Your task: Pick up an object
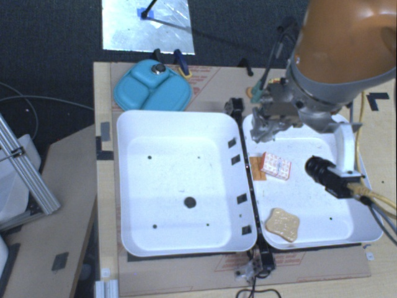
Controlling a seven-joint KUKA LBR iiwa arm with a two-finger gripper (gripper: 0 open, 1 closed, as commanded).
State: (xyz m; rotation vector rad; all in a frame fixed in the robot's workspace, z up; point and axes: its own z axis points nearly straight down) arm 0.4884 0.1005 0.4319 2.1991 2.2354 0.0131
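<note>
Gripper (265, 134) was seen low over the right bin (347, 225), near its back-left corner; open or shut couldn't be told tbh. Checkered packet (276, 166) was left just below it, biscuit (283, 224) nearer the front

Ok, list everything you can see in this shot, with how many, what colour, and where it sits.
left bin: one, white, left half of the bench
right bin: one, white, beside the left bin on its right
patterned packet: one, white with pink-red dots, upper left part of the right bin
orange-brown piece: one, touching the packet's left side, by the divider
tan piece: one, beige, lower left of the right bin
blue tray: one, light blue, on the bench behind the left bin
shiny sheet: one, silver-grey, on the dark floor beyond the bench
arm: one, orange band, reaching in from the right
pincer: one, grey, above the right bin's upper left corner
</note>
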